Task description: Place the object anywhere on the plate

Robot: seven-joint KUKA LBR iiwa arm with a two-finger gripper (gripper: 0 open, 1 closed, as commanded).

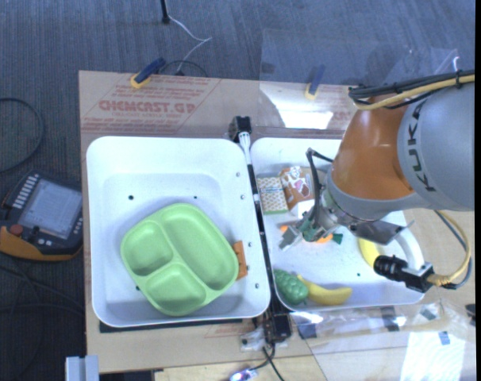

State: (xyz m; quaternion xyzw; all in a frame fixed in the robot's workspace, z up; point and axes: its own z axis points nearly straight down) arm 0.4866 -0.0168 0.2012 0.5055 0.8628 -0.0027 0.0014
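While the grey arm with its orange band [383, 161] reaches into the right white bin [383, 292], its two-finger gripper [308, 230] sits low among the clutter; I cannot tell its state or whether anything is held.

The target, a green three-compartment plastic plate [179, 256], lies in the left white bin [113, 173].

Candidate objects in the right bin: one yellow banana [326, 294], one green knobbly toy [290, 286] touching it, two small printed packets [284, 190], an orange piece [290, 229] just beside the gripper.

Risks, as I judge: crowded items may cause a miss or double pick; a weak hold could drop the object on the ridge between the bins.
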